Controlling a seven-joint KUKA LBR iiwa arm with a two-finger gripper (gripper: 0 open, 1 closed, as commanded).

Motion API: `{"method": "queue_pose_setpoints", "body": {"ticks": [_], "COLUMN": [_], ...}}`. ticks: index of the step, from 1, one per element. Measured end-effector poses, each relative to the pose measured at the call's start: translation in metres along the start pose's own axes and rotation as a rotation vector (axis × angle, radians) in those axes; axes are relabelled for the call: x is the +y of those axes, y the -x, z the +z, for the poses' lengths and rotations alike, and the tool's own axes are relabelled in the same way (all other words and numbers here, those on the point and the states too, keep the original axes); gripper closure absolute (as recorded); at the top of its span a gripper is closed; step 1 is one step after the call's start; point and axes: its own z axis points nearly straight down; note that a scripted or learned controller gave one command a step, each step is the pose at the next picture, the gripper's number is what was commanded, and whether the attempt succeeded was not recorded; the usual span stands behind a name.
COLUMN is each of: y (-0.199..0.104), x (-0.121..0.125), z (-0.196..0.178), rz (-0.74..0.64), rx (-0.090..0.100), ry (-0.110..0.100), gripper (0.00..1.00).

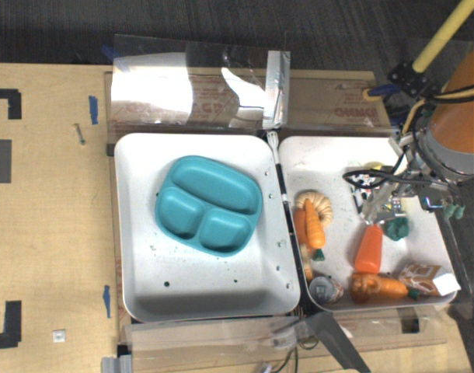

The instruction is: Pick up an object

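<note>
The right bin (330, 158) holds several toy items. Among them are an orange block (368, 251), a carrot (313, 225) lying beside a beige ribbed piece (318, 203), and an orange-brown toy (378, 287) near the front wall. My gripper (379, 206) hangs low over this bin, just above the top end of the orange block, with a small teal piece (397, 228) right next to it. Nothing shows as held. Cables and the wrist hide the bin floor under the gripper.
The left bin (136, 208) carries a teal divided plate (208, 204). A grey can (322, 289) and a brown packet (422, 275) lie at the right bin's front. The arm's orange band (462, 123) and a yellow pole (451, 22) stand at the upper right.
</note>
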Motion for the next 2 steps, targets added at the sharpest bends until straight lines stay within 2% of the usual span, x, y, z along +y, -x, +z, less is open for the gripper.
{"method": "queue_pose_setpoints", "body": {"ticks": [1, 2], "y": [-0.002, 0.057], "x": [0.0, -0.029], "z": [0.004, 0.116], "rz": [0.001, 0.036], "rx": [0.009, 0.018], "ry": [0.002, 0.004], "gripper": [0.0, 0.0]}}
